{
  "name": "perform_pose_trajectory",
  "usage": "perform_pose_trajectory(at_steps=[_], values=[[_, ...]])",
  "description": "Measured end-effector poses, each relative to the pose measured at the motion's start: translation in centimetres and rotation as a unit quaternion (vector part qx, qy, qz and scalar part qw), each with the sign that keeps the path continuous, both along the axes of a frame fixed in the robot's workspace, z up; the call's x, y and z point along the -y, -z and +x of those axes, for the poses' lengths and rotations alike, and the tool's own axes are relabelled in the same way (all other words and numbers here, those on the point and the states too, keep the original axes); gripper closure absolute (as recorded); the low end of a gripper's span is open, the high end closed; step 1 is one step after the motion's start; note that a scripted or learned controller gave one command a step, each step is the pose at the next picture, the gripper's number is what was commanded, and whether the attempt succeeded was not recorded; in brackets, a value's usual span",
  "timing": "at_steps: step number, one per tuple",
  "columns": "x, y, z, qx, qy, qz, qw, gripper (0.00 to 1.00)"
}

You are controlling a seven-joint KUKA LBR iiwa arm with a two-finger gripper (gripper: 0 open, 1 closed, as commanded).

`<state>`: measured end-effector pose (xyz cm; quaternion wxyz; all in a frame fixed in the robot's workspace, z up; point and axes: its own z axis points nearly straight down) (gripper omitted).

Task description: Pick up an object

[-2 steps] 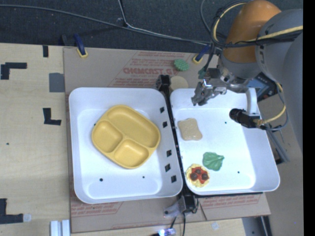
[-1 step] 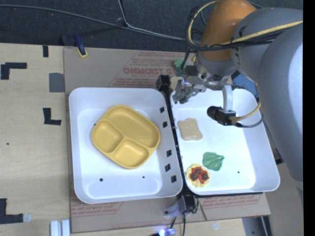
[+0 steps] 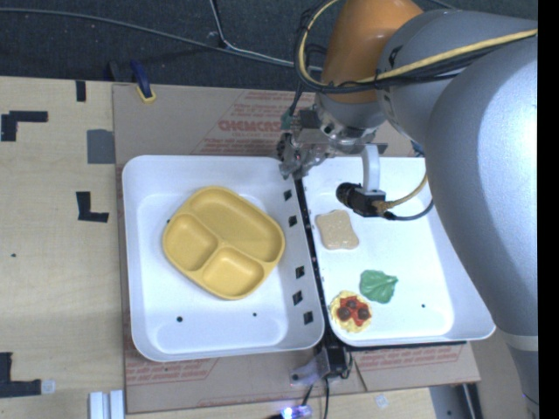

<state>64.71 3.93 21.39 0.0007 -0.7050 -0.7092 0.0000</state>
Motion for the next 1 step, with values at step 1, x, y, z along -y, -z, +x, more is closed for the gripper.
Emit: perform_pose_trajectory(at_steps=[1], values=[[-4.84,0.29,0.52,0.000,0.000,-0.0004,1.0000,1.00]])
